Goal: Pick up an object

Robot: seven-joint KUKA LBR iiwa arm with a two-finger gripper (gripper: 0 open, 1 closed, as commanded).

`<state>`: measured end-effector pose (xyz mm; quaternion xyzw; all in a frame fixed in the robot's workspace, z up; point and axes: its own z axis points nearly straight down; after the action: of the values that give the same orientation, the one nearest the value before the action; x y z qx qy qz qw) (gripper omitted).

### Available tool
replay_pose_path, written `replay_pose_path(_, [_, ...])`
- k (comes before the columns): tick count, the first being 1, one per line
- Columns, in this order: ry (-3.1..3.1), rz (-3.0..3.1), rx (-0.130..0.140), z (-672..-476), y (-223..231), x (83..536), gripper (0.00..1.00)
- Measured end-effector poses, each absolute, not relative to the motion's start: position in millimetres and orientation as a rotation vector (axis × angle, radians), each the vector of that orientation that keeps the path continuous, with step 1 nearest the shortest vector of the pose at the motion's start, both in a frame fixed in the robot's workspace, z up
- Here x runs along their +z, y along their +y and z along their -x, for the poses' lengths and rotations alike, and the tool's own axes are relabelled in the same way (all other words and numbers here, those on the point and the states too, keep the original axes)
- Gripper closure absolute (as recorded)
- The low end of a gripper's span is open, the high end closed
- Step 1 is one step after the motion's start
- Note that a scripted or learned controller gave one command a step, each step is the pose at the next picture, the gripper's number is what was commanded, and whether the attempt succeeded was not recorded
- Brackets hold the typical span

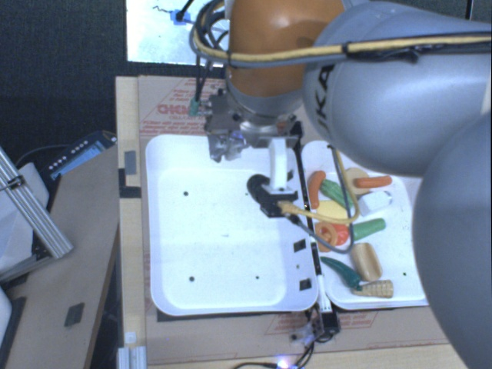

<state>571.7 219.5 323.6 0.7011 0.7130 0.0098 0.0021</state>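
Observation:
My gripper [225,146] hangs over the far edge of the left bin [207,244], below the orange band of the arm. Nothing shows beneath it on the bin's white floor. The right bin [403,271] holds several toy foods: an orange carrot [316,186], a green pepper [335,192], a yellow piece [329,211], a red-orange tomato [333,234], a green pod [368,227], a bread roll [367,259], a corn cob [376,288] and a red sausage [374,181]. The arm's bulk hides the far right of that bin.
The bins stand side by side on a cardboard sheet [165,110]. A metal rail [31,214] and a dark device [81,151] lie off the bench to the left. A pale panel [157,18] stands behind the bench.

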Motion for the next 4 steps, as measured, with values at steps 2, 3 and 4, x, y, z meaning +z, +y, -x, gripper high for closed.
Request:
replay_pose_path(2, [2.221,-2.207,0.029,-668.2,234,545,1.0])
replay_pose_path(3, [2.236,-2.213,-0.001,-539.1,236,523,1.0])
replay_pose_path(4, [2.216,-2.218,0.014,-659.6,233,536,1.0])
